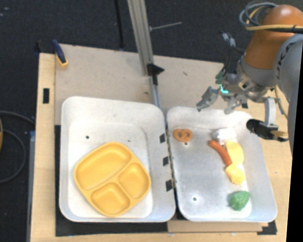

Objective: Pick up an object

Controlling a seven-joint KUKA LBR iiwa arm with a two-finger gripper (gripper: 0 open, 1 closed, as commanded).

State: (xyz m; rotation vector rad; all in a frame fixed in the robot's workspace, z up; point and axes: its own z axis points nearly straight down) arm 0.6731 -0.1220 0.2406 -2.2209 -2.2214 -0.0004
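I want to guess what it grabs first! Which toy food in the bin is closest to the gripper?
The small white toy piece, at the far end of the right white bin, lies nearest the gripper. The brown pretzel and green toy lie farther off.

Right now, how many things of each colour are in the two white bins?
Yellow: 3, the divided plate and two yellow pieces
Orange: 1, the carrot
Brown: 1, the pretzel
Green: 1, the green lump
White: 1, the small white item
Total: 7
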